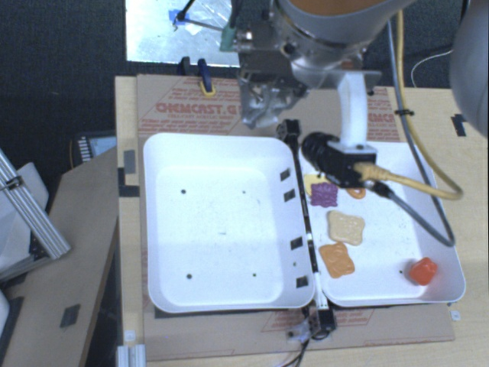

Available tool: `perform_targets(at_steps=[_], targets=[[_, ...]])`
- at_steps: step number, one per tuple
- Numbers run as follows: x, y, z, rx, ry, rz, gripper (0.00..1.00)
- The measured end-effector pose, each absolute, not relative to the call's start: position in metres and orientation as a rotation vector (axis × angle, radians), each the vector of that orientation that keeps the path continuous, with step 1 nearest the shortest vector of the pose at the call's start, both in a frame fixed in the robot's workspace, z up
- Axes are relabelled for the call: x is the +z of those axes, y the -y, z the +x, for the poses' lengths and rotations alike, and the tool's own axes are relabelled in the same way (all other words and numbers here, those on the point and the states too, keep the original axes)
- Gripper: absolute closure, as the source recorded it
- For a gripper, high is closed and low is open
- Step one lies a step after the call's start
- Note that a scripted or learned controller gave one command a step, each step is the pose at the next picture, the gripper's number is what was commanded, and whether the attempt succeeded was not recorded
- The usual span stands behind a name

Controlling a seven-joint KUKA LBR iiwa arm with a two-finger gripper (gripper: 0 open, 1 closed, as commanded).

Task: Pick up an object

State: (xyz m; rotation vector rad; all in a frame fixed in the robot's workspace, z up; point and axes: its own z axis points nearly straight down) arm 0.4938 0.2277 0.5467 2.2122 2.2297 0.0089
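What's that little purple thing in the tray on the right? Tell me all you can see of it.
The purple object is small and flat-looking, with a bumpy, lobed outline, perhaps a toy bunch of grapes; its material is unclear. It lies on the floor of the right bin, near the divider, just above a beige slice. A yellow piece sits against its upper edge. The gripper's dark hardware hangs just above it.
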Motion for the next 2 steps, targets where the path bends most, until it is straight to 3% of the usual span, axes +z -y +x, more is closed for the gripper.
perform_targets(at_steps=[1, 2], targets=[[0.546, -0.228, 0.494, 0.007, -2.231, 2.212, 0.0], [0.558, -0.228, 0.494, 0.012, -2.234, 2.208, 1.0]])
